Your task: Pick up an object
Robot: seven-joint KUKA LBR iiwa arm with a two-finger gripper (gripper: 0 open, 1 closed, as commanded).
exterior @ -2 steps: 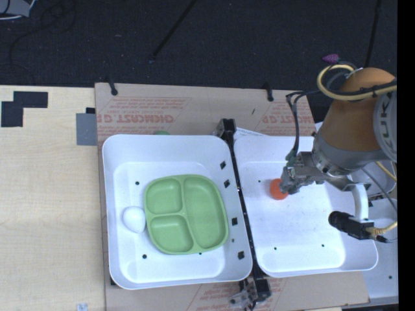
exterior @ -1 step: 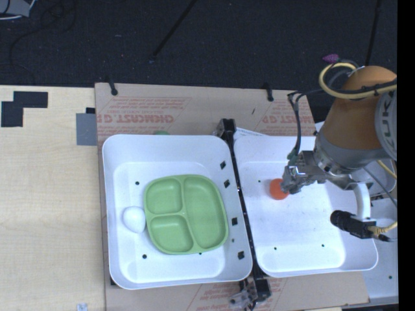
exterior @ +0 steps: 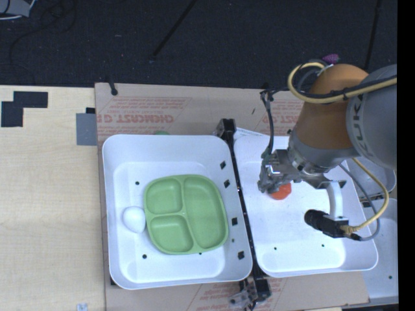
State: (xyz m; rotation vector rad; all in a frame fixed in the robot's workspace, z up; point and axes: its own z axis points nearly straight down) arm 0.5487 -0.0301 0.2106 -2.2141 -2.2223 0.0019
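Left of the middle of the frame: a white bin (exterior: 126,164), shallow, with a wide rim. Inside it, a green plate (exterior: 186,214) with three parts, two small and one long. Lies flat and covers most of the bin's floor. Just to the left of the plate, a small white ball (exterior: 134,219), round like an egg. Touches the plate's edge.

Right of the middle: a second white bin (exterior: 292,254), side by side with the first. Between the two, a thin black strip (exterior: 231,173), running from top to bottom at a small slant.

In the upper half of the second white bin, a bit left of its middle: a small red thing (exterior: 283,194), round and low. Sits on the white floor, partly hidden under the gripper.

Right above the red thing, at its upper left: the gripper (exterior: 273,181), grey and shiny. Too hard to see whether squeezing the red thing or only hanging over it.

At the upper right of the frame: the arm (exterior: 327,118), big and orange, with a grey part beside it. Reaches in from the right edge and leans over the second white bin.

Under both bins: brown cardboard (exterior: 168,112) with red letters. On the left side of the frame: the pale wooden desk (exterior: 45,206), with black and grey patches near its top. Along the top of the frame: a dark floor (exterior: 162,24) with a few thin cables.
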